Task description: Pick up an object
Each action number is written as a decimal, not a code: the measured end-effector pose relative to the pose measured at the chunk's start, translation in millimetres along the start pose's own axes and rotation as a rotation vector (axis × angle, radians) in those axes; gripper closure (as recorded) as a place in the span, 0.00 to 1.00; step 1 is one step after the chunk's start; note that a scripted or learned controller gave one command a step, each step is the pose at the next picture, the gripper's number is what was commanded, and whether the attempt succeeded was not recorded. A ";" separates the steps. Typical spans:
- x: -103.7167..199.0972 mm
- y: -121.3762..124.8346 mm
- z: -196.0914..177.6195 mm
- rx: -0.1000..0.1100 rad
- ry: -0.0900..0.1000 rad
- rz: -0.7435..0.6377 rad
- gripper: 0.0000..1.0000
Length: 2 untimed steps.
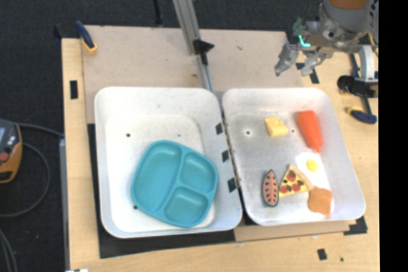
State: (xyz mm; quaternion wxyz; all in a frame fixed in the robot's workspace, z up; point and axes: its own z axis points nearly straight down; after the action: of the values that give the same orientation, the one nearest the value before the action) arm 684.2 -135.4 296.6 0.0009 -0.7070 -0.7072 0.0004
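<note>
Tan surface (146, 54) carries two shallow white bins side by side.

Left bin (111, 105): holds a teal divided plate (174, 183) with three compartments, lying toward the bin's near right part.

Right bin (255, 111): holds the toy food. Orange carrot (309, 129) at upper right, lying lengthwise. Fried egg (310, 165) just below the carrot. Pizza slice (293, 183) left of the egg, touching it. Orange-brown lump (320, 201), perhaps a nugget, at lower right, just beside the pizza. Watermelon slice (269, 188) left of the pizza, close to it. Yellow cheese block (276, 127) stands apart, upper centre.

Arm at upper right, orange band above grey wrist. Tool (299, 62) hangs above the bare surface beyond the right bin's far rim, fingers spread apart, nothing between them.
</note>
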 end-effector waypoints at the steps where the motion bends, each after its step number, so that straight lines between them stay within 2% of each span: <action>1: 0.1 0.7 -2.1 -0.004 -0.001 -0.001 0.00; 2: -0.3 3.7 40.3 0.000 -0.003 -0.001 0.00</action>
State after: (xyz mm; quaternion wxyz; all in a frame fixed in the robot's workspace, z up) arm 687.8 -135.6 256.3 -0.0001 -0.7067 -0.7075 0.0014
